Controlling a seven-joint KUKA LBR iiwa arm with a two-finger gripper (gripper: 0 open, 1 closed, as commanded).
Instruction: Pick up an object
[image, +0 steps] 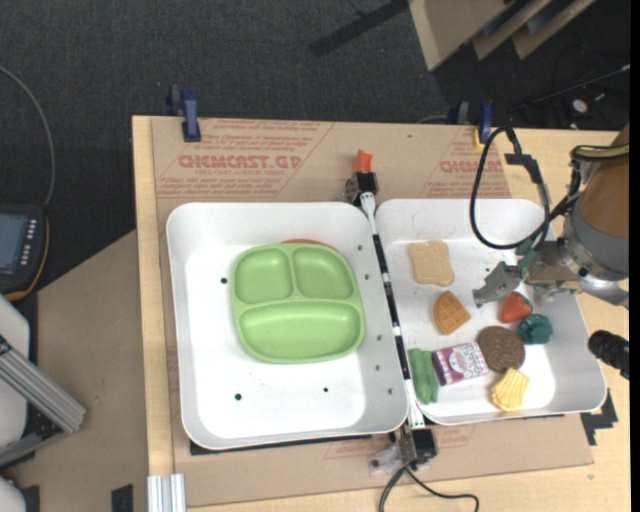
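Nearest in the right bin (560, 400) lie a yellow ridged piece (509, 389), a purple packet (459, 363) beside a green strip (424, 376), and a brown round cookie (500, 348). Just beyond sit a teal lump (535, 328), an orange-red piece (515, 308) and a waffle-like wedge (450, 312). The jaws (497, 285) hang just left of the orange-red piece; whether they are apart or together cannot be told. Farther off lies a tan toast slice (432, 262). The left bin (200, 380) holds a green divided plate (297, 303).
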